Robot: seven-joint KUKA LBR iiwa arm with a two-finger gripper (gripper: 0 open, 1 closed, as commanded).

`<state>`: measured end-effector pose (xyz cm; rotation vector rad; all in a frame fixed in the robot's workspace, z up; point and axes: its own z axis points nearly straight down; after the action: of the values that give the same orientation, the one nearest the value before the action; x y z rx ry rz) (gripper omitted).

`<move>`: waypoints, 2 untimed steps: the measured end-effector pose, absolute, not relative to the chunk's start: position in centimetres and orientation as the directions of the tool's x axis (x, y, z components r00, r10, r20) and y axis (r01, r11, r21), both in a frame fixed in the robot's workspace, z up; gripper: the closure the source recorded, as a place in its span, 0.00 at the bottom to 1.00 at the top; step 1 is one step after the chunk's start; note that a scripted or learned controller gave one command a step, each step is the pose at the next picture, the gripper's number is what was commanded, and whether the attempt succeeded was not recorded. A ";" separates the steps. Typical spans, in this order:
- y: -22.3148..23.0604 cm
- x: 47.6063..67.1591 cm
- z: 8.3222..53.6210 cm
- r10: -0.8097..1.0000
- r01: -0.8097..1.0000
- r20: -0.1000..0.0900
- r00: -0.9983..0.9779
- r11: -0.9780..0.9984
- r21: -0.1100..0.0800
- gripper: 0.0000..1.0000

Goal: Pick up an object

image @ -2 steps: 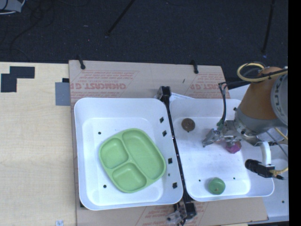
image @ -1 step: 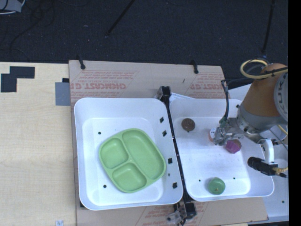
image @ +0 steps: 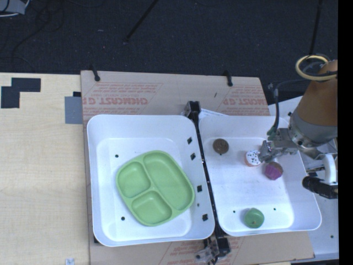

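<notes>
Purple obj (image: pixel 273 171) in right bin (image: pixel 309 220), just beside spotted white piece (image: pixel 253 158) w/ gripper (image: pixel 268 152) low btwn them, finger state can't tell, so best centre over purple one alone, drop straight, close gently, avoid nudging neighbour.

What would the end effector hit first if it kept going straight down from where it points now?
Probably the white spotted object, which lies right by the end effector in the right bin. The purple object is close too; one slanted view leaves depth unclear.
</notes>
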<state>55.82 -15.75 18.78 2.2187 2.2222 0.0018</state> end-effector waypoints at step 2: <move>-9.9 56.0 22.3 1.000 1.000 0.003 -0.005 0.005 -0.003 1.00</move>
<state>55.97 -9.94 22.30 2.2192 2.2295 -0.0006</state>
